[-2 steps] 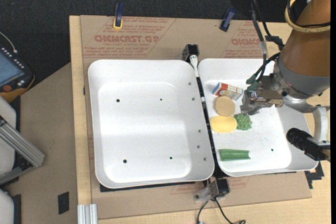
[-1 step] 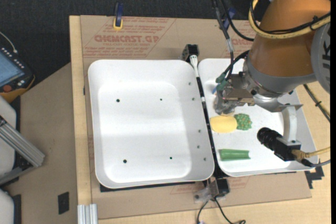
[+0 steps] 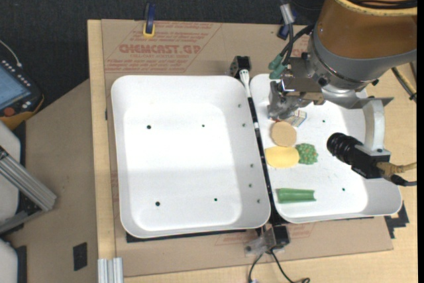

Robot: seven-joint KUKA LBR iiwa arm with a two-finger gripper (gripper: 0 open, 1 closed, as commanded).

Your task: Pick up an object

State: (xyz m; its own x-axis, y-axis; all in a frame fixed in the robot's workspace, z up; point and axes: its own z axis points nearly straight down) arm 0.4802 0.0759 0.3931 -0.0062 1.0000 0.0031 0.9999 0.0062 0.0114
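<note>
The right bin [image 3: 344, 202] holds a tan round piece [image 3: 284, 134], a yellow lemon-shaped piece [image 3: 282, 157], a green broccoli-like piece [image 3: 307, 154] and a flat green piece [image 3: 295, 195]. My gripper [image 3: 286, 113] hangs low over the bin's far left part, just above the tan round piece. The arm's grey and orange body covers the bin's far right part.
The left bin [image 3: 185, 156] lies beside the right one, their rims meeting along a black-clipped seam [image 3: 257, 136]. Both bins rest on a cardboard sheet [image 3: 165, 43]. A blue clamp [image 3: 150, 20] sits at the sheet's far edge.
</note>
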